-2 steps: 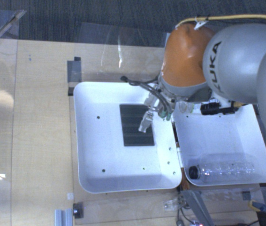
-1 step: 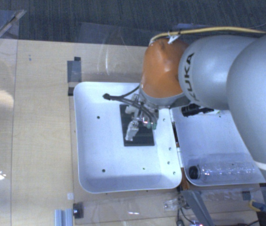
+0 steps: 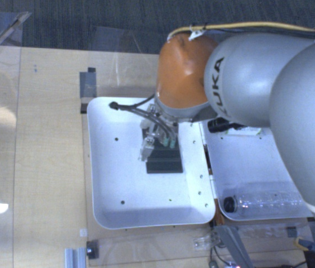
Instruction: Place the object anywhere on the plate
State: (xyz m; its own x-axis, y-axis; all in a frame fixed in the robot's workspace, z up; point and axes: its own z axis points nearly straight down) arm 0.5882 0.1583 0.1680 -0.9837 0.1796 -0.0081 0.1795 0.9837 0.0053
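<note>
camera view. two white bins are seen side by side on the desk (image 3: 46, 166). the left bin (image 3: 113, 200) carries a dark flat square near its middle, taken to be the plate (image 3: 165, 162). the right bin (image 3: 258, 166) holds a clear bottle (image 3: 263, 201) lying on its side along the near wall, dark cap toward the left.

the arm (image 3: 258, 88) is reached in from the right, its orange band above the left bin's far half. the hand (image 3: 158, 141) is hung low over the left bin, just at the plate's far edge. a small pale piece with green bits beside it is seen at the tips, touching or just above the plate's far-left corner. whether that piece is the object or part of the hand cannot be told. whether the hand is open or closed cannot be told either, and no grip is claimed. a dark cable is looped from the wrist toward the bin's far-left corner.

judgement: the step in hand looks like the set-down. it would be done well if the hand were centred over the plate rather than at its edge, lowered straight until contact is made, then opened and lifted vertically so nothing is dragged off. the risk is judged to be the piece landing half off the far edge.
</note>
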